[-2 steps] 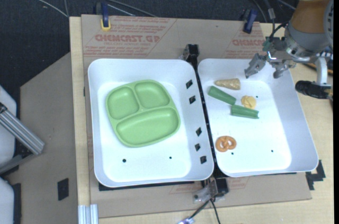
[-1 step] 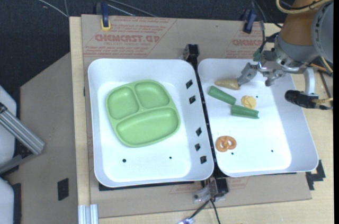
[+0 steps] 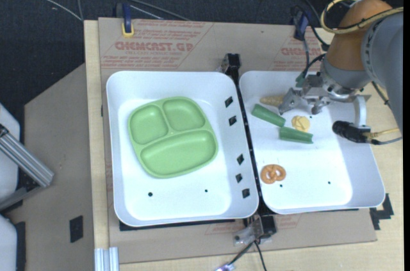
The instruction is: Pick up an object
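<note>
I hover my gripper (image 3: 301, 103) above a small round yellow piece (image 3: 301, 123) between two green sticks; my grip's state, I cannot tell.

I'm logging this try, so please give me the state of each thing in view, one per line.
Tray: flat in the left bin, compartments bare.
Pretzel: loose in the right bin.
Green sticks: lying flat, apart.
Yellow piece: loose, below the claw.
Claw: low over the right bin, grip unclear.

Gripper (image 3: 301, 101) low, arm bent
</note>
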Controlling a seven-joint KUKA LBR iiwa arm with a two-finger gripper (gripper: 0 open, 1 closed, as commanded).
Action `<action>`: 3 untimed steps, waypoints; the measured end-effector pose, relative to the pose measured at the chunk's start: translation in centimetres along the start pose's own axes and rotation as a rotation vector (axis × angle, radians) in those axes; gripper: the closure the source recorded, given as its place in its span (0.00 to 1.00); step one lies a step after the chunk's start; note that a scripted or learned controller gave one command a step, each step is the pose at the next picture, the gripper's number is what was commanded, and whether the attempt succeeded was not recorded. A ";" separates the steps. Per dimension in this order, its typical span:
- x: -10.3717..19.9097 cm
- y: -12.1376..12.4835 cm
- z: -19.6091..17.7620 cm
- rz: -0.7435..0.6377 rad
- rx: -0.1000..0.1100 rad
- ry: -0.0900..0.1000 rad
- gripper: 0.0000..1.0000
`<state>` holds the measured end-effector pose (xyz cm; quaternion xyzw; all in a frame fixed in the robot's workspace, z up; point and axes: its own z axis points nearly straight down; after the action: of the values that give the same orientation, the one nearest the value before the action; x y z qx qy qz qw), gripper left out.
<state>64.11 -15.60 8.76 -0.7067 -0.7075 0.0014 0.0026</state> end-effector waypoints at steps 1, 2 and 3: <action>0.0 0.2 -1.5 -0.001 -0.007 -0.001 1.00; -0.5 0.6 -7.9 0.001 -0.013 -0.004 1.00; 0.2 1.5 -13.4 -0.001 -0.013 -0.003 1.00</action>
<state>65.68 -15.39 22.15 -0.7064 -0.7078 -0.0021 -0.0031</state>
